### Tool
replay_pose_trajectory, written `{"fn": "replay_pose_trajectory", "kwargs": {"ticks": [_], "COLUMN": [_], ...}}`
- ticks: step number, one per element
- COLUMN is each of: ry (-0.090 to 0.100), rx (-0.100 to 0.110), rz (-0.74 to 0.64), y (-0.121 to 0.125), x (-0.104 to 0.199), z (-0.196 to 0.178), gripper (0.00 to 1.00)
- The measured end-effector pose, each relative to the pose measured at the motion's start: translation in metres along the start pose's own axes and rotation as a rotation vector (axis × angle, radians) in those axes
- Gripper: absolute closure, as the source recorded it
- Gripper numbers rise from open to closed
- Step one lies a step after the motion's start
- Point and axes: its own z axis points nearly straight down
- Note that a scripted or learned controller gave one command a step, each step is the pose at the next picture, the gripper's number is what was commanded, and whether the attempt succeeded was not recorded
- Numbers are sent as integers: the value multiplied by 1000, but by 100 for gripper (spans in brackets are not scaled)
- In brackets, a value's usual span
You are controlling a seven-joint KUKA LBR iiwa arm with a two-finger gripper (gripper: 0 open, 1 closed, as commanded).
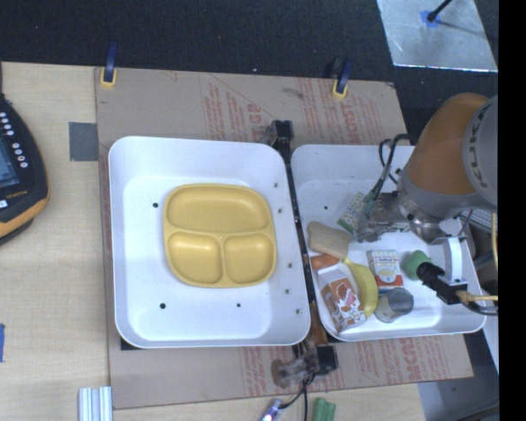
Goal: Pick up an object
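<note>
The right bin (333,172) holds several small things. A beige block (328,239) lies near its left wall, with a yellow banana (365,286) and a red-and-white snack packet (337,298) below it. A small white and orange box (384,266), a green round piece (415,262) and a grey can (395,303) lie further right. My gripper (369,217) reaches down into this bin from the right, just above and to the right of the beige block. The grey and orange arm (447,160) hides the bin's right part.
The left bin (136,305) holds a yellow divided plate (219,233). A black and orange handheld pendant (4,178) lies on the bench at far left. Clamps (108,68) hold the brown cardboard sheet at its back edge.
</note>
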Motion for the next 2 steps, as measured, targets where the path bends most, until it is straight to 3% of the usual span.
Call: {"fn": "replay_pose_trajectory", "kwargs": {"ticks": [1, 2], "ry": [0, 1], "rx": [0, -7], "rz": [0, 3], "y": [0, -53], "x": [0, 12], "z": [0, 10], "gripper": [0, 0]}}
